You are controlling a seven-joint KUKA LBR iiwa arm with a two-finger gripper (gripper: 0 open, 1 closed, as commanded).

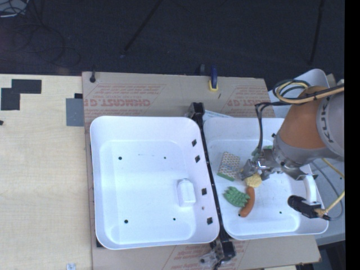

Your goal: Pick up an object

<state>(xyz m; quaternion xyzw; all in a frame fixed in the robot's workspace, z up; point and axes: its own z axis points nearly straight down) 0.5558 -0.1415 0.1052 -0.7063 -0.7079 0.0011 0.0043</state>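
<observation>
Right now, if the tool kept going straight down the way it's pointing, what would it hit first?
Most likely the small yellow piece, which sits right under the tool in the right bin. The orange sausage and green toy lie just beyond it. Height above the yellow piece is hard to judge from this angle.

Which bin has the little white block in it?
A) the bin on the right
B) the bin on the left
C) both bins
B: the little white block lies by itself on the floor of the left bin, near the wall it shares with the right bin, where the orange sausage-shaped toy and the green toy lie.
</observation>
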